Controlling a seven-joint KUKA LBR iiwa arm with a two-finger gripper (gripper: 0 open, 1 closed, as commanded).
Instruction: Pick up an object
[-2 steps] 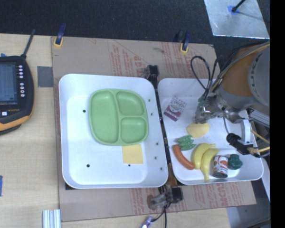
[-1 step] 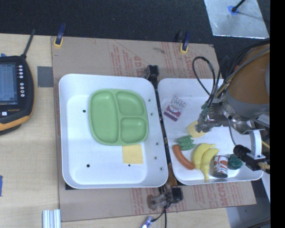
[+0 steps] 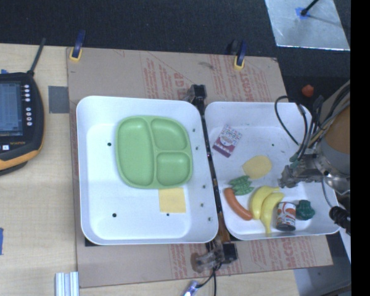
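Toys (image 3: 264, 203) crowd the right bin (image 3: 259, 113) on cardboard (image 3: 142, 73); jaws' (image 3: 291, 176) state unclear.

Wooden bench (image 3: 24, 227) under brown cardboard (image 3: 172, 73); dark carpeted floor (image 3: 142, 11) behind

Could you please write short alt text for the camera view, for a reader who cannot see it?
A robot gripper hovers over the right white bin, which holds bananas, a carrot, a small can and other toy foods. The left white bin holds a green divided plate and a yellow square.
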